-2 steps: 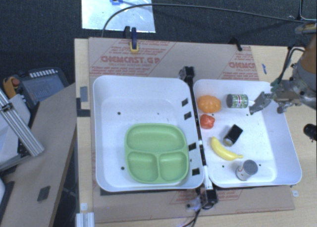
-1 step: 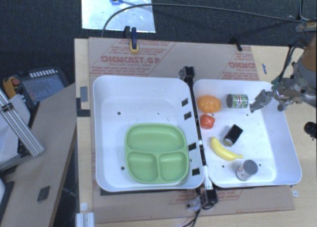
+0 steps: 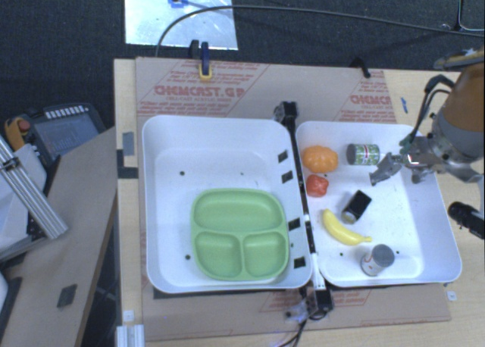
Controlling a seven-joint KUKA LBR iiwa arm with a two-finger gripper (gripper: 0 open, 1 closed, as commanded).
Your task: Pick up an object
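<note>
A robotics lab: a teach pendant [image 3: 64, 135], aluminium framing [image 3: 29, 190] and cables [image 3: 318, 14] surround the bench [image 3: 250, 80].

Arm reaching in from the right edge, gripper low and spread.

The grey arm [image 3: 464, 122] enters at the right side of the frame, a little above mid-height, with its orange band showing at the far right edge just above the wrist. The wrist angles down and toward the left, ending in the two-finger gripper [image 3: 400, 167] in the right-centre of the frame. Its fingers [image 3: 381, 170] stand apart, one reaching further left and the other nearer the wrist, with nothing seen between them. Thin cables loop beside the wrist's upper left.
</note>
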